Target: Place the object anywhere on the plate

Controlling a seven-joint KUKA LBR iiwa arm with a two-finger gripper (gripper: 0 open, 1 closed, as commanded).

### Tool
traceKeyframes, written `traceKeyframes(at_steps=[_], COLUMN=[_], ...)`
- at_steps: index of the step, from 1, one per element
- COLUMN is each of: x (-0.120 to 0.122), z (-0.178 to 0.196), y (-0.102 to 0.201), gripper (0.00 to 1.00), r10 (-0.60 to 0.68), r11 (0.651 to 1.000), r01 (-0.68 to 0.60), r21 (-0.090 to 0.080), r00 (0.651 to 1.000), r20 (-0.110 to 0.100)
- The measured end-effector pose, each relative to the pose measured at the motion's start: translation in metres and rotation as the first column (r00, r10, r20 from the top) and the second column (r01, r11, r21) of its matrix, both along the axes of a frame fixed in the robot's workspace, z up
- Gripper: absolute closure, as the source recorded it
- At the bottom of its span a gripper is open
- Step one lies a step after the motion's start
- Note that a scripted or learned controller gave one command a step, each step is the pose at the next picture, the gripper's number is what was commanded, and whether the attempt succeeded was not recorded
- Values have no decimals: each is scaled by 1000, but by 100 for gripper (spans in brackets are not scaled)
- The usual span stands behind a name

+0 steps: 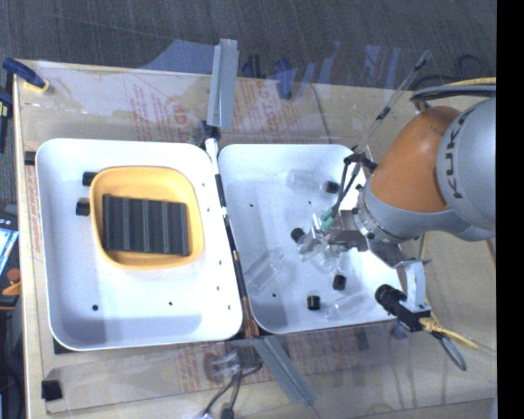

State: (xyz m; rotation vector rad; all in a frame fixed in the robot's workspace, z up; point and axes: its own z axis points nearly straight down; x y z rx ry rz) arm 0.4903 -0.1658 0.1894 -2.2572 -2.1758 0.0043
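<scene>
A yellow plate [148, 178] lies in the left bin [70, 304], and a dark ridged slab [146, 223] rests on it. My gripper [321, 238] hangs low over the middle of the right bin [253, 190], reaching in from the right. Small black pieces lie around it: one [298, 234] just to its left, one [339, 281] below it and another [313, 302] near the bin's front. Clear plastic items [301, 180] are faint against the white floor. Whether anything sits in the gripper is hidden by glare and its own body.
Two small black bits [88, 179] lie left of the plate in the left bin. A dark divider [227, 225] separates the bins. The arm's orange band [419, 160] overhangs the right bin's right edge. Cables and a black fitting [393, 302] sit at the front right.
</scene>
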Motion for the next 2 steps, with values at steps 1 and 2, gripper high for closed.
traceKeyframes(at_steps=[1,2], x=[48,108], z=[48,28], y=[52,113], gripper=[100,100], r10=[192,241], r11=[981,971], r01=[-192,-241], r21=[-2,-1], r00=[981,971], r20=[5,3])
